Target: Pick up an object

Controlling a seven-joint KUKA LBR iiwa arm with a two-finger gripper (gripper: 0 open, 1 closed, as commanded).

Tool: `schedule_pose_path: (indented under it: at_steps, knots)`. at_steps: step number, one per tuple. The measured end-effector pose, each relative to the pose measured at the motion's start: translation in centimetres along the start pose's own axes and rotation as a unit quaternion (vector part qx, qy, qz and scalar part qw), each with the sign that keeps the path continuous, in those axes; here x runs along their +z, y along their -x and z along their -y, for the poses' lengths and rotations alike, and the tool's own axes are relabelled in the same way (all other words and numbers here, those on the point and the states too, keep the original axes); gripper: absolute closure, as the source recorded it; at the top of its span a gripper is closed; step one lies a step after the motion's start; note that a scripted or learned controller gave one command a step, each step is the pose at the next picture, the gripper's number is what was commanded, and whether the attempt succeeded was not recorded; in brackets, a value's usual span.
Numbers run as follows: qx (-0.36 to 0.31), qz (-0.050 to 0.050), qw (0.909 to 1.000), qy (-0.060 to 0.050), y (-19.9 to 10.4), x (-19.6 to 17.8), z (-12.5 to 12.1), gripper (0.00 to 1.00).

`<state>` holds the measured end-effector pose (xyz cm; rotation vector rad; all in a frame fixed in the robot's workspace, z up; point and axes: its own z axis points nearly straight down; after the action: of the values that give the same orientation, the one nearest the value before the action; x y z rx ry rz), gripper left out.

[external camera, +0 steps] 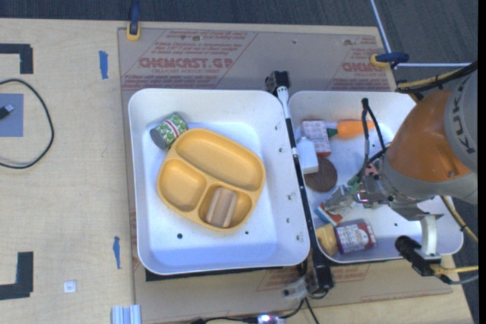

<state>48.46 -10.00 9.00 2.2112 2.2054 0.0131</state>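
1. from my remote seat i see the grey arm with its orange band (pixel 433 144) reaching into the right shallow white bin (pixel 395 104), with the gripper (pixel 363 192) low over the clutter near that bin's middle.
2. i cannot tell how the gripper is set; the wrist hides that part, and i see nothing clearly held.
3. the nearest candidates for the pick: a jar with a red label and yellow cap (pixel 347 237) lying on its side at 6 o'clock in the right bin, and a round dark brown disc (pixel 323 177) at 9 o'clock of the gripper.
4. risk, as i judge it: things lie crowded there, so a closing grasp could catch 2 at once or nudge the jar, which looks ready to roll.
5. risk: the black cables by the wrist could snag on the bin wall.
6. count, right bin: 1 jar, 1 brown disc, 1 orange carrot-shaped toy (pixel 351 129) at 12 o'clock, 1 small red-and-white carton (pixel 315 134), 1 white bottle (pixel 307 156), plus some small bits under the gripper i cannot sort out.
7. count, left shallow white bin (pixel 144 163): 1 yellow 3-compartment plastic tray (pixel 209 163) with 1 tan roll (pixel 222 206) in its 5 o'clock compartment, and 1 green can (pixel 168 130) at the tray's 10 o'clock.
8. bins: 2.
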Motion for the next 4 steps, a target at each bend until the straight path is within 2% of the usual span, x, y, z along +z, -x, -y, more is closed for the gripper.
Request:
schedule_pose_path:
  at_steps: [1,2,3,4]
  knots:
    - [-0.001,-0.001,1.0,0.003,-0.2,-1.1,-0.3,1.0]
    - [0.0,-0.001,1.0,0.003,-0.1,-1.2,-0.3,0.0]
    - [-0.002,-0.005,1.0,-0.001,0.1,0.0,-0.1,0.0]
    - [-0.002,-0.003,1.0,0.002,0.1,-1.1,-0.3,1.0]
